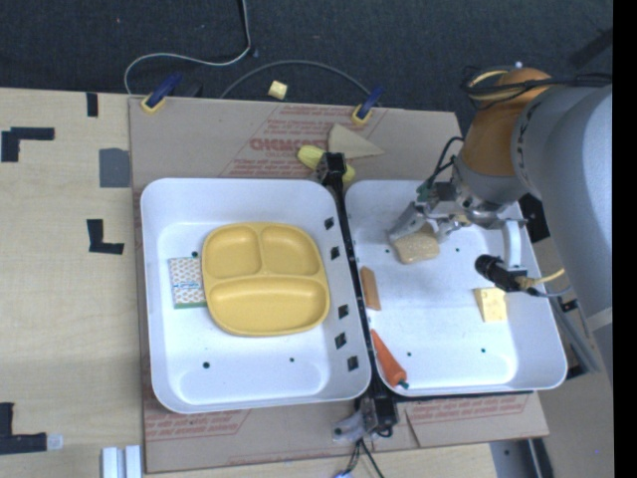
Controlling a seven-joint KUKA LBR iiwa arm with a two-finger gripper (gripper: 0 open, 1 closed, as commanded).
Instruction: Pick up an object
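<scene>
The left shallow white bin (159,366) is holding a yellow three-compartment plastic plate (266,277), lying flat near its middle, and a small patterned card packet (185,281) is touching the plate's left edge. The right shallow white bin (448,366) is carrying four loose things: a short tan stick (369,289) and an orange carrot-shaped toy (389,359) lying along its left wall, a beige bread-like block (416,249) in its upper middle, and a small yellow cube (490,304) well apart to the right. The end effector (430,219) is hanging directly over the beige block, its tips meeting the block's upper edge. The block's long axis is running left to right, tilted slightly. Whether the fingers are apart or together I cannot tell.
</scene>
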